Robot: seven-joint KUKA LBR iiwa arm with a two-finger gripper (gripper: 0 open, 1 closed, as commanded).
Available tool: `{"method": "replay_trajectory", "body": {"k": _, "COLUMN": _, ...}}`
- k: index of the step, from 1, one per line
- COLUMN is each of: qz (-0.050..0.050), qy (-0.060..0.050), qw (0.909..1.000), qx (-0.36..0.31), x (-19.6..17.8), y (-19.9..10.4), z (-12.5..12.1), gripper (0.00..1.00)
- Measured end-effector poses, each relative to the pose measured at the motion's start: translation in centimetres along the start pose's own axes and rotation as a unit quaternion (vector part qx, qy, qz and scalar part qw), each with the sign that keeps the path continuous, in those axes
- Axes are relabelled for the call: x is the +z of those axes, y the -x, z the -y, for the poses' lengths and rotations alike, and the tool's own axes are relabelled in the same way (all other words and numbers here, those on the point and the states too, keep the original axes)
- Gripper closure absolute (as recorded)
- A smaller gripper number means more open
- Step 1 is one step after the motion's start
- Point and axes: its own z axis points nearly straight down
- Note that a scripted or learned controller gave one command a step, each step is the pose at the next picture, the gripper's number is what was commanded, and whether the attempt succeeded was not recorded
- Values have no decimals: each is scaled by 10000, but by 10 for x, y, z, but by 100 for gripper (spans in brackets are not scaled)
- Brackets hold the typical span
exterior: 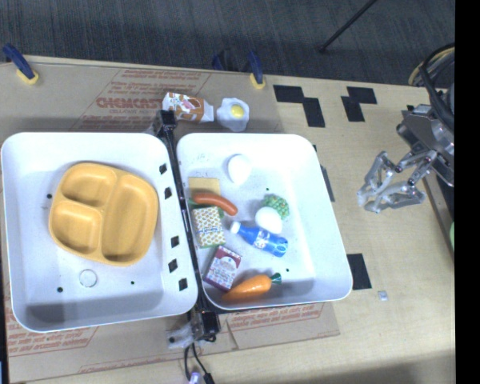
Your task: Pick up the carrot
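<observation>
This is a robotics lab setup, no home kitchen. The table (384,294) is covered in taped-down printed cardboard with black square markers (292,96) stuck across it, and blue clamps (20,62) grip its far edge. Two white bins (32,166) sit side by side with toy food inside, plastic playthings rather than groceries. Cables (194,358) trail off the near edge, grey carpet lies beyond, and a metal robot pincer (388,186) hangs at the right.
</observation>
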Motion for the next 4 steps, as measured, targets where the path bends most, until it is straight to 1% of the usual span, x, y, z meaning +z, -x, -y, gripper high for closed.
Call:
{"method": "replay_trajectory", "body": {"k": 1, "qz": -9, "qy": 22, "qw": 9830, "qx": -1836, "x": 26, "y": 6, "z": 4, "gripper": 100}}
{"method": "replay_trajectory", "body": {"k": 2, "qz": -1, "qy": 0, "qw": 9407, "qx": -3391, "x": -41, "y": -7, "z": -5, "gripper": 100}}
{"method": "replay_trajectory", "body": {"k": 3, "qz": 0, "qy": 2, "qw": 8523, "qx": -5230, "x": -43, "y": -7, "z": -5, "gripper": 100}}
{"method": "replay_trajectory", "body": {"k": 4, "qz": 3, "qy": 24, "qw": 8278, "qx": -5611, "x": -34, "y": -4, "z": -9, "gripper": 100}}
